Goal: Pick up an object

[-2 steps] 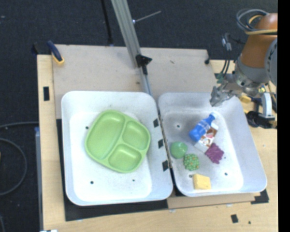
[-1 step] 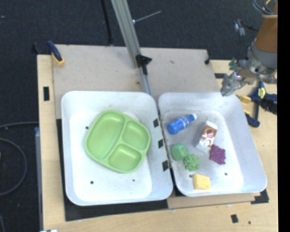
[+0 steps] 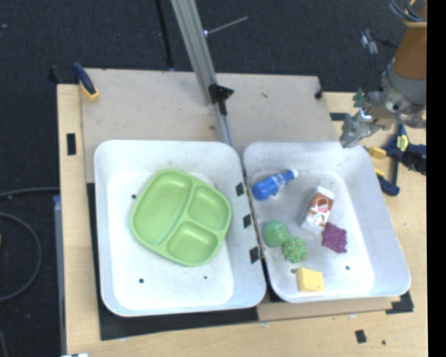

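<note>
While the end effector (image 3: 354, 131) hovers, grip state unclear, the blue bottle (image 3: 272, 184) lies pointing upper-right.

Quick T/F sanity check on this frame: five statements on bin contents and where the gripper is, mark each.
1. The green divided plate lies in the left bin. True.
2. The blue bottle lies in the left bin. False: it lies in the right bin, near its upper left corner.
3. The gripper is above the right bin's upper right corner, with no object in it. True.
4. The yellow block sits at the far end of the right bin. False: it is at the near end, below the green broccoli piece.
5. The purple object rests on the green plate. False: it lies in the right bin beside the small carton.
</note>
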`<state>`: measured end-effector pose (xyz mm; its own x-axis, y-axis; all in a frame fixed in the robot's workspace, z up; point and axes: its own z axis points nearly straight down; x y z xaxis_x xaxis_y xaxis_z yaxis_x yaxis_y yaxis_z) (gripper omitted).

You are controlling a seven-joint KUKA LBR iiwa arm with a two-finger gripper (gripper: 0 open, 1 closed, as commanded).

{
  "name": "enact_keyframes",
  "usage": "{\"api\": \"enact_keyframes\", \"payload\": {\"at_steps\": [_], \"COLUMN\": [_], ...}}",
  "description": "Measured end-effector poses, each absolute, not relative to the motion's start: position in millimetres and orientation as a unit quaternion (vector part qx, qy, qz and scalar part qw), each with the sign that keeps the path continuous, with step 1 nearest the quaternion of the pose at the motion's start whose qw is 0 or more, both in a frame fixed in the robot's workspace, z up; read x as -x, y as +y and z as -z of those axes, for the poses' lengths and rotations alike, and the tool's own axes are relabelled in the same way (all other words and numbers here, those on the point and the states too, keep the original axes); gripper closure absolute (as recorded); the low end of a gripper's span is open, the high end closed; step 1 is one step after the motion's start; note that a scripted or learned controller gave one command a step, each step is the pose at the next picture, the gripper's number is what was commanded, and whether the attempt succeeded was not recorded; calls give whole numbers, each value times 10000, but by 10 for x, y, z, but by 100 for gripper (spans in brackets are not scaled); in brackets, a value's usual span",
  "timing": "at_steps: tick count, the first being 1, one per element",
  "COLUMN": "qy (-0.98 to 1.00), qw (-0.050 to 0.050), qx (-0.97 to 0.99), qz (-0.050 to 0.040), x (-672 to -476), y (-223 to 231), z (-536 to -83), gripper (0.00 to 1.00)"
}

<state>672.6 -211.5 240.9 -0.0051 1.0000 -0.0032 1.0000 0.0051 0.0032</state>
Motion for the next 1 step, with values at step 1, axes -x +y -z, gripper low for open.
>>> {"api": "enact_keyframes", "payload": {"at_steps": [1], "qy": [7088], "qw": [10], "qx": [-7054], "qz": [-2], "x": [-6592], "y": [-1700], "z": [-2466], "gripper": [100]}}
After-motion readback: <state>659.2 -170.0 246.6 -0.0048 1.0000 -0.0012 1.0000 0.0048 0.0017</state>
